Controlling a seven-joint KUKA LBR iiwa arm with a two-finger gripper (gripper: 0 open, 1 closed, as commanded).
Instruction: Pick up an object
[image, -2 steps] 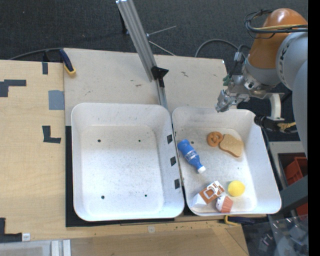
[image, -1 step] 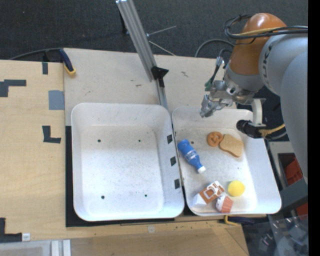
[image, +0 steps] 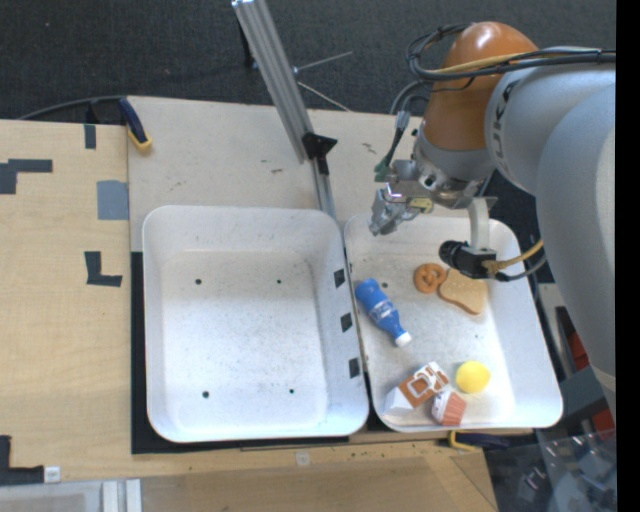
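Note:
The right bin holds several objects. A blue bottle with a white cap lies near its left wall. A brown pretzel-shaped piece and a tan toast slice lie toward the back right. A yellow ball, an orange-and-white carton and a small orange-and-white cup sit at the front. My gripper hangs over the bin's back left corner, above and behind the bottle, touching none of the objects.
The left bin stands beside the right one, sharing a raised middle rim. A slanted metal pole comes down behind the bins. A black cable fitting hangs from the arm over the toast.

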